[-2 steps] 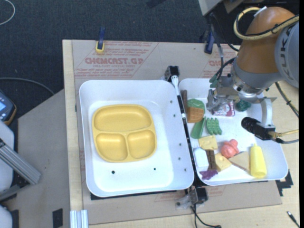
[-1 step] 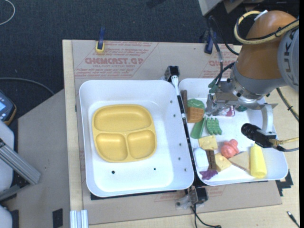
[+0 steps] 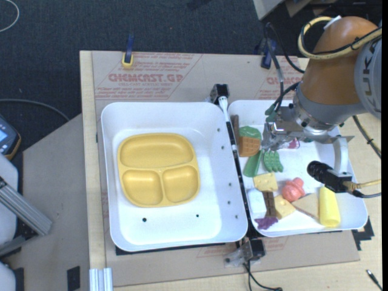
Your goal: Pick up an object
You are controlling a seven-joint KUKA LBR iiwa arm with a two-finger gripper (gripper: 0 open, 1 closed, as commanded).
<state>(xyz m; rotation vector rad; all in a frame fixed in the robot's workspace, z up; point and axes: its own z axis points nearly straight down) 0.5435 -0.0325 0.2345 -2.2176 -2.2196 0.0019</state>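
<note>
Now: left bin (image 3: 182,223) holds yellow tray (image 3: 159,176); right bin (image 3: 301,164), toy food (image 3: 293,190).

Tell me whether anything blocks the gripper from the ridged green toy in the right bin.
Nothing visible does. The gripper hangs just above the green toy in the right bin. A yellow block and another green piece lie close beside it.
</note>
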